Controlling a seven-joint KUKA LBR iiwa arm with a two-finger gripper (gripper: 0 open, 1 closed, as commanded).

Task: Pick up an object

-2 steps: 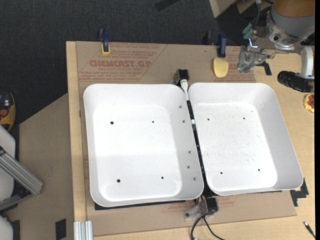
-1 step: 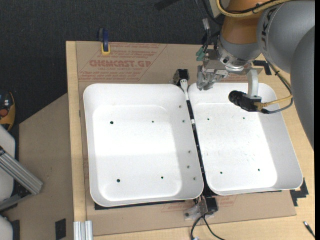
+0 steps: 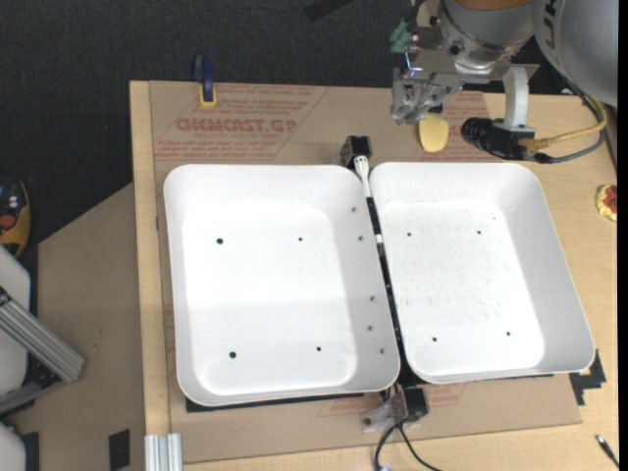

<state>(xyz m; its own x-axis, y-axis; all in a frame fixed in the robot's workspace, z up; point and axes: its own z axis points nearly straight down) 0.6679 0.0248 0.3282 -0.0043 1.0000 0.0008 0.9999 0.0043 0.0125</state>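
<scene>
My gripper (image 3: pixel 420 109) hangs raised beyond the far edge of the right bin (image 3: pixel 549 263), near the top of the camera view. A small pale yellow object (image 3: pixel 433 132) sits right at the tips of the fingers and looks pinched between them, lifted off the bench. The fingers are close together around its upper end. Both the right bin and the left bin (image 3: pixel 196 263) show only their white floors with a few dark dots.
A black clamp (image 3: pixel 355 150) sits at the far end of the seam between the bins. A blue and yellow clamp (image 3: pixel 205 78) stands on the cardboard's far left edge. Grey metal framing (image 3: pixel 39 341) lies off the bench at the left.
</scene>
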